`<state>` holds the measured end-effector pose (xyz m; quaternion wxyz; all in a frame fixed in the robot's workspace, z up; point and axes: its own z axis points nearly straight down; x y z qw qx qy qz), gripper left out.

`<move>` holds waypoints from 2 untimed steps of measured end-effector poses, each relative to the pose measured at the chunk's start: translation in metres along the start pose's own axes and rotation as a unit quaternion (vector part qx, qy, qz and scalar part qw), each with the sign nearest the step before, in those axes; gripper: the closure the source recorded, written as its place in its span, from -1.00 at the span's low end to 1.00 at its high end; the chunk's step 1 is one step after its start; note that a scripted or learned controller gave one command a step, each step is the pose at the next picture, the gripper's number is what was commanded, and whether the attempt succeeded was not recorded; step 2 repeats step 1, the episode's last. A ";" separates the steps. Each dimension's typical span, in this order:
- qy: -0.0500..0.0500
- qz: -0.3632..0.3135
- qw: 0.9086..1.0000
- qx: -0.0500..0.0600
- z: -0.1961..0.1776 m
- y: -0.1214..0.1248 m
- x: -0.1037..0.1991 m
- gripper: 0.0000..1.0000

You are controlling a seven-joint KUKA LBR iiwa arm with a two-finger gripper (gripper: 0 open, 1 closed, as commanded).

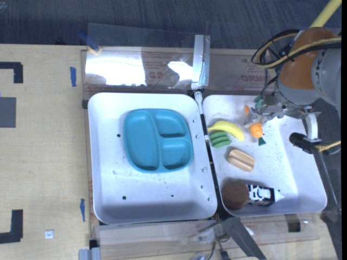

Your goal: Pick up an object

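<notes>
My gripper (264,111) hangs over the far part of the right bin (303,186), below the arm's orange band. A small orange carrot (256,130) with a green tip lies right under it, at the gripper's near side; I cannot tell whether they touch. To the carrot's left lie a yellow banana (227,129) and a green piece (219,140). A tan bread roll (240,159) rests in the bin's middle. At the near edge sit a brown round object (235,195) and a black-and-white item (264,194).
The left bin (103,183) holds a blue divided plate (158,140). A raised divider (205,145) separates the two bins. Cables and a black part of the arm (301,140) hang over the right bin's right wall.
</notes>
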<state>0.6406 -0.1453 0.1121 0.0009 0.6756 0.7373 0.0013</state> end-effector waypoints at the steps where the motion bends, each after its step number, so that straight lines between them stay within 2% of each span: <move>1: 0.001 0.071 0.997 0.000 -0.075 -0.061 0.074 1.00; 2: 0.001 0.071 0.997 0.000 -0.075 -0.061 0.074 1.00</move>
